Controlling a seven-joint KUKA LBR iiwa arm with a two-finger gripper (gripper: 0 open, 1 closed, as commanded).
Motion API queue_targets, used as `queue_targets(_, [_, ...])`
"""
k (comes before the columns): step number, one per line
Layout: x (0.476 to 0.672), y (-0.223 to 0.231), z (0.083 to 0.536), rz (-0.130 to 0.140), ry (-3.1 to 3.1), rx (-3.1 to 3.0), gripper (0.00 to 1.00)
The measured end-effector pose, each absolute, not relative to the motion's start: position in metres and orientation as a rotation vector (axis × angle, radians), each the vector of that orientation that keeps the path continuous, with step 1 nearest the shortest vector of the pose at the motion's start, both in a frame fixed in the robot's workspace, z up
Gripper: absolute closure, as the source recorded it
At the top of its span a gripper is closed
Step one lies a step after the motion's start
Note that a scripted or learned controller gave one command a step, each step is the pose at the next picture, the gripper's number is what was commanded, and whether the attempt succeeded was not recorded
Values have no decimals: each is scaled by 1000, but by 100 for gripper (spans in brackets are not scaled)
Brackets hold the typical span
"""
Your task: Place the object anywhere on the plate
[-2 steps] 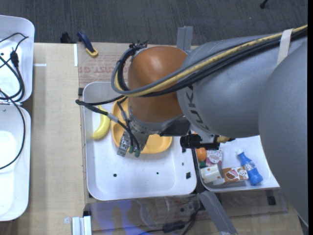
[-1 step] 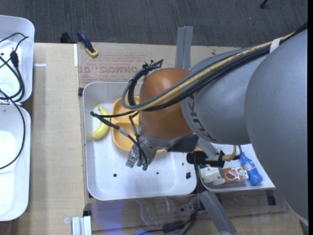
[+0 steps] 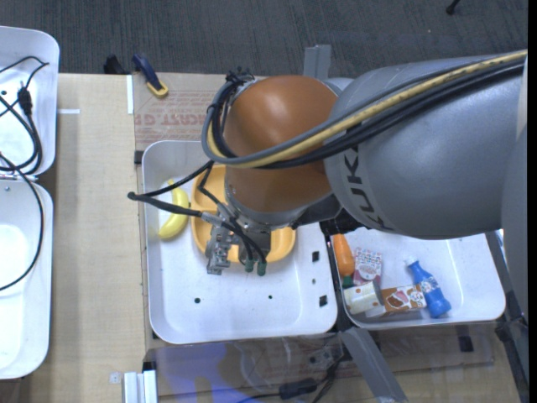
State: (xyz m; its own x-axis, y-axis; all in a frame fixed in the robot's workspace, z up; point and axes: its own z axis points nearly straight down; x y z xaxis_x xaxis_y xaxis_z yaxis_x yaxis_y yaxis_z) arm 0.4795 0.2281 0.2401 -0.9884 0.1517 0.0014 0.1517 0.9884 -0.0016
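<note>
An orange plate (image 3: 201, 218) lies in the left bin (image 3: 243, 313), mostly covered by the arm's orange wrist band and grey body. A yellow banana (image 3: 173, 217) lies on the bin floor just left of the plate, close against its rim. My gripper (image 3: 237, 257) hangs low over the plate's front edge, to the right of the banana and apart from it. Nothing shows in the gripper's grasp from this angle.
The right bin (image 3: 470, 309) holds an orange bottle (image 3: 341, 251), a blue bottle (image 3: 429, 290), a small white box (image 3: 361, 297) and a brown packet (image 3: 401, 300). Black cables (image 3: 168, 196) loop from the wrist over the banana's side. A blue-and-yellow clamp (image 3: 149, 76) lies on cardboard behind.
</note>
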Motion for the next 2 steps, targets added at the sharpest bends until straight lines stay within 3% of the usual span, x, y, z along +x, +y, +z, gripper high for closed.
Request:
queue_targets(1, [479,228,240,3,-3131,-239,0])
queue_targets(2, [481,227,247,5,-3128,-248,100])
